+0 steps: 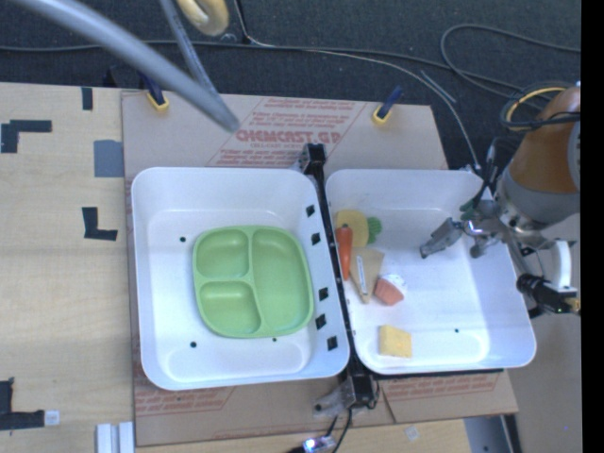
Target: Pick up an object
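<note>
In the right bin [491, 343] a small heap of toy food lies against the wall it shares with the left bin [160, 347]: a yellow piece with a green bit [356, 226] farthest up, an orange carrot-like stick [345, 249] below it, a tan wedge [365, 274], a pinkish-red piece [388, 292], and, apart from these and nearer the bin's front edge, a yellow block [395, 342]. All look like light, rigid plastic or foam, smooth and apt to slip, not fragile. The yellow block seems the easiest take: it lies free, with flat opposing sides to close across. The pincer [455, 238] hangs over the right bin, to the right of the heap, fingers spread apart and holding nothing. A green divided plate [253, 281] sits in the left bin. Red print on the cardboard [283, 125] under the bins reads something like "CHEMCAST", the rest too blurred.
</note>
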Robot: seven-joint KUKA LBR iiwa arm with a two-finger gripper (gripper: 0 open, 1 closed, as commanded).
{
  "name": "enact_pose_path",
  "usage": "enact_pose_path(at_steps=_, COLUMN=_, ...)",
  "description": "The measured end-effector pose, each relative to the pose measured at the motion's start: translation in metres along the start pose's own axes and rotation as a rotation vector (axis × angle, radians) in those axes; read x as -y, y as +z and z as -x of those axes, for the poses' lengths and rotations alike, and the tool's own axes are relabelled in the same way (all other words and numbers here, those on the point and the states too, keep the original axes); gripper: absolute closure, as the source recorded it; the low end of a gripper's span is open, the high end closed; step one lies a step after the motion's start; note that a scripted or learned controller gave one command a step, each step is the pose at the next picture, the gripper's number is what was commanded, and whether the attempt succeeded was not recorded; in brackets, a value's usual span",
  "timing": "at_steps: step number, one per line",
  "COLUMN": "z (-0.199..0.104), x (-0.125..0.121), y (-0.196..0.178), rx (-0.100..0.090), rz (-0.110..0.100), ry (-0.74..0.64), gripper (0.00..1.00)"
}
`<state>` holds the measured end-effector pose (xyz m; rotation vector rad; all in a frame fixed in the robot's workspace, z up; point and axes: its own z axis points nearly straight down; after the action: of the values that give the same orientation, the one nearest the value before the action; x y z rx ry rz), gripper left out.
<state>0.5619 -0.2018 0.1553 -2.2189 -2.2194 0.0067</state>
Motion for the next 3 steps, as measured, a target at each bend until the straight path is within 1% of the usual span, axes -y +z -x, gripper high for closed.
enact_pose_path(at_steps=1, z=0.004, x=0.006, y=0.046, rx=0.0, rz=0.0, ry=0.0, gripper=0.0)
enact_pose_path(at_steps=2, z=0.004, x=0.005, y=0.071, rx=0.002, rz=0.005, ry=-0.001, gripper=0.0)
enact_pose_path(at_steps=3, z=0.005, x=0.004, y=0.058, rx=0.004, rz=0.011, ry=-0.002, gripper=1.0)
